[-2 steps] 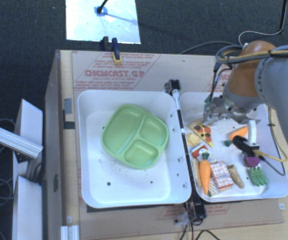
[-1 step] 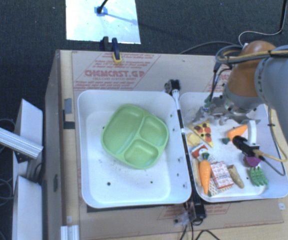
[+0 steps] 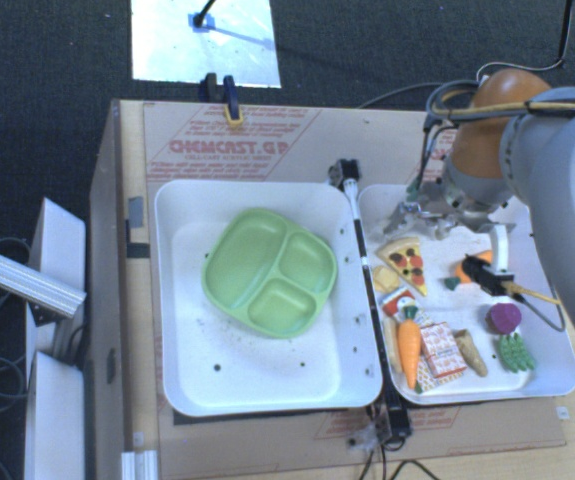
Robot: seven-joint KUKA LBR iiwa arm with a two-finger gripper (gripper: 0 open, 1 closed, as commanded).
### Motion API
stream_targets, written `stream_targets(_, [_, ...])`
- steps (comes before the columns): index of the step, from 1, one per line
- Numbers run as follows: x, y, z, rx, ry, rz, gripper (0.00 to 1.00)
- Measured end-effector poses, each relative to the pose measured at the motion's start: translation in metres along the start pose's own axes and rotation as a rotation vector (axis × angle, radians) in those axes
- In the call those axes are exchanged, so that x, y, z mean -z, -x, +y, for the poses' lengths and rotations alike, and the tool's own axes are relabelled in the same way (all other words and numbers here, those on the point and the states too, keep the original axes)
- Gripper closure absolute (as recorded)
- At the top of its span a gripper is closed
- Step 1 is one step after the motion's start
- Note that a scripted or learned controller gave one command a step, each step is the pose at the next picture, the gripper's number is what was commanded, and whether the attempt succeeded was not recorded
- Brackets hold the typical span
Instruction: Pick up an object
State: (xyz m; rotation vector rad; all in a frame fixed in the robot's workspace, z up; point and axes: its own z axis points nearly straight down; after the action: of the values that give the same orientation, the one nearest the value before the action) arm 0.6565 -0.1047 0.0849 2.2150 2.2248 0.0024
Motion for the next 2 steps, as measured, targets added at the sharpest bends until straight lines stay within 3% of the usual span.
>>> stream_targets(1, [0.000,-0.012,-0.061,-0.003,-0.002,0.000,0.00])
stream_targets(2, [0.011,-0.012,-0.060,-0.002,0.002,0.000,1.00])
